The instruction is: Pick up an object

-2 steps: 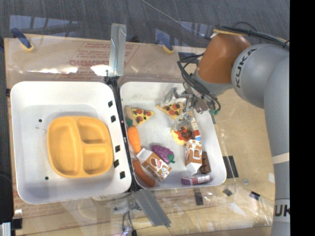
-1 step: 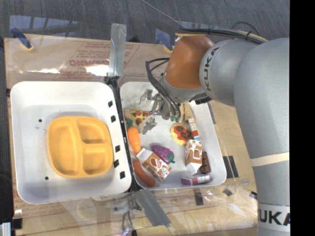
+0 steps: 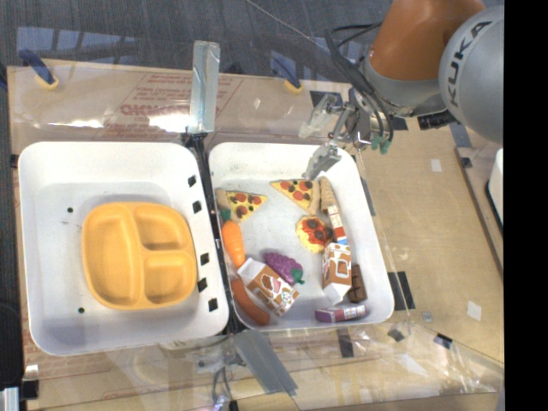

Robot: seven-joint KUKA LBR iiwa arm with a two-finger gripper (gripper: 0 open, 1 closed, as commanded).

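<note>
My gripper hangs over the far edge of the right bin, just above and behind a pizza slice. Nothing shows between its fingers. In the right bin lie another pizza slice, a round pizza piece, an orange carrot, purple grapes, two small carton boxes, a sausage, a striped stick and a pink bar.
The left bin holds a yellow divided tray. A metal clamp strip stands between the bins at the back. The grey and orange arm fills the upper right. Bare bench lies to the right of the bins.
</note>
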